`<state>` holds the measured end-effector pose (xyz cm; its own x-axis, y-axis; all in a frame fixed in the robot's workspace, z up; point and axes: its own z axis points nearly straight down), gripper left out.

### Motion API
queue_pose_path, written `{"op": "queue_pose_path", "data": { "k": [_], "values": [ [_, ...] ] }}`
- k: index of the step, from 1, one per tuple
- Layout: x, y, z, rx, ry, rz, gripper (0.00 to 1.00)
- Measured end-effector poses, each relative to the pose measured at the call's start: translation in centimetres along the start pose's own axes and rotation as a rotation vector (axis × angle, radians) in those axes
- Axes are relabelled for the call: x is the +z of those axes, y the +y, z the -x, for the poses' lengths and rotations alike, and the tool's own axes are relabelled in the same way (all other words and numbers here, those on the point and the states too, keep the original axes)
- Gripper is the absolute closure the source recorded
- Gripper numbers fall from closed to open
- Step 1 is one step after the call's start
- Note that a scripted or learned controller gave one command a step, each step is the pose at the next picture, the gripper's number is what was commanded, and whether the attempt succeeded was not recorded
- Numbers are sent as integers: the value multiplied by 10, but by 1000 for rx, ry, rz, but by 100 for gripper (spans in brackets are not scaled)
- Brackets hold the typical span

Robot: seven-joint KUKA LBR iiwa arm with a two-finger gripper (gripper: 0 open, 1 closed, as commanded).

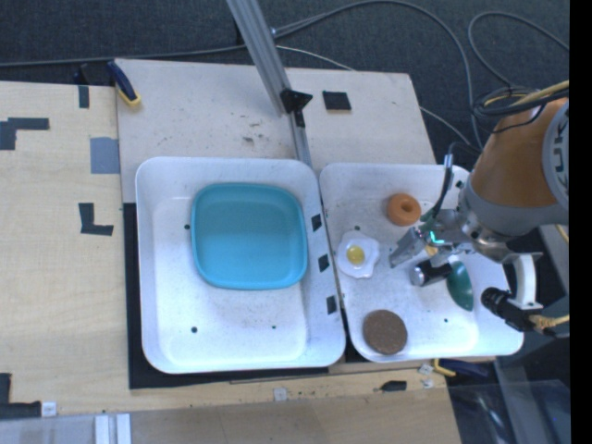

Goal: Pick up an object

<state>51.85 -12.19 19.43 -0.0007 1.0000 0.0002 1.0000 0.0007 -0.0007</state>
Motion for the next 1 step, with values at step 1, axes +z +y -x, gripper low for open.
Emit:
{"op": "queue_pose_path", "data": {
  "k": [1],
  "values": [
    [0,0,0,0,0,0,0]
  ]
}}
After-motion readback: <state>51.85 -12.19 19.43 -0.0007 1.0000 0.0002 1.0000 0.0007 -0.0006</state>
